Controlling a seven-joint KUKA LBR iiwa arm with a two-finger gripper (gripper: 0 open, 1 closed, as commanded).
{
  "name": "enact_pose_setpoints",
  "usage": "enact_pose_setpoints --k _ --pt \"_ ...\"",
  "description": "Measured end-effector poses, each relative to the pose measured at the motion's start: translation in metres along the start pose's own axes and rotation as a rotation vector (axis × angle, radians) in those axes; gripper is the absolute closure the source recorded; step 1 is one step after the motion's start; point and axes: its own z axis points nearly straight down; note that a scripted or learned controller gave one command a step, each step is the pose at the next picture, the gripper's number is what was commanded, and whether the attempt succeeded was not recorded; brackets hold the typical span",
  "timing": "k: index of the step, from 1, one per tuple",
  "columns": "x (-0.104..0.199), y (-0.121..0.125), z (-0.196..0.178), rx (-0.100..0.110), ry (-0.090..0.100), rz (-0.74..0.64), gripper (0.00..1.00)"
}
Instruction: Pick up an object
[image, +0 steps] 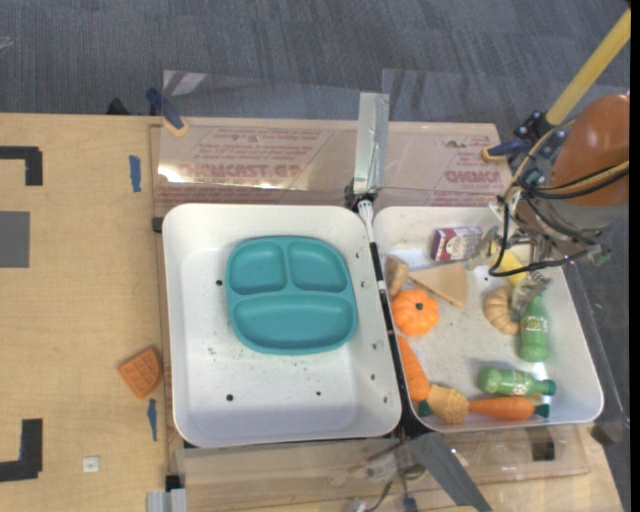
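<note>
Nearest the camera, a carrot (500, 407) and a green bottle (512, 381) lay along the right bin's (585, 385) front edge. Its back corner held the gripper (522, 262), low over a yellow toy (510, 262); its state could not be made out. Just below lay a croissant (498, 309), with a second green bottle (534, 330) pointing away from the gripper. The left bin (190, 330) held a teal plate (291, 294).

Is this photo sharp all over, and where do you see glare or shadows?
In the camera view, the teal plate and toy pumpkin look fairly sharp; the clear panels behind the bins catch pale glare; the arm at upper right is soft and slightly blurred; shadows are faint, the light even; the left bin shows dark specks.
</note>
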Motion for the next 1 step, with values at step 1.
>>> enact_pose_setpoints --k 1 --pt "0.0081 -0.0007 -0.0003 -0.003 0.001 -0.07 0.0"
